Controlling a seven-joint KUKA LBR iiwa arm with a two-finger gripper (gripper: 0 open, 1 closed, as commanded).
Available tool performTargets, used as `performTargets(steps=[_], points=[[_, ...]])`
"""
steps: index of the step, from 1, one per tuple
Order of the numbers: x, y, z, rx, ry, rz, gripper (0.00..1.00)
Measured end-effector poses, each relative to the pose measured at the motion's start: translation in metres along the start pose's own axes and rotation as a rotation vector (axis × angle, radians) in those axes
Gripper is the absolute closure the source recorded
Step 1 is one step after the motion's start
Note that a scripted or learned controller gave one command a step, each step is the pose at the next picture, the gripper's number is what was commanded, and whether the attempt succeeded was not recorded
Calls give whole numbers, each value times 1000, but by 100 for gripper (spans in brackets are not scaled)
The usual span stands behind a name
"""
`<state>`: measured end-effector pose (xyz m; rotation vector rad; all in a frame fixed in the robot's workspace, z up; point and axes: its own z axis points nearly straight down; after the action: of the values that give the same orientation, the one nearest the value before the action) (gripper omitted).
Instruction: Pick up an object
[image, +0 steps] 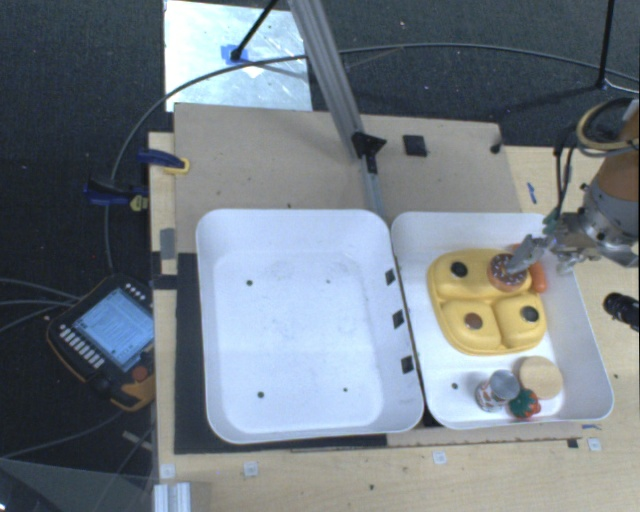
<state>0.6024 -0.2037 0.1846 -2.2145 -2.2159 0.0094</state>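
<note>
We see the gripper (520, 262) over the right bin (580, 330), at the far edge of the yellow moulded piece (487, 303). A small round pinkish object (503, 272) sits on that piece directly under the tool; whether the fingers are open or grip it, we cannot tell. We judge the round object light and rigid; take it across its sides. Nearer the bin's front wall lie a tan disc (541, 375) and a small figure (497, 391), its details blurred.
</note>
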Motion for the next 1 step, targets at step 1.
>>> performTargets(steps=[1], points=[[1,3,-7,-12,-3,-3,0]])
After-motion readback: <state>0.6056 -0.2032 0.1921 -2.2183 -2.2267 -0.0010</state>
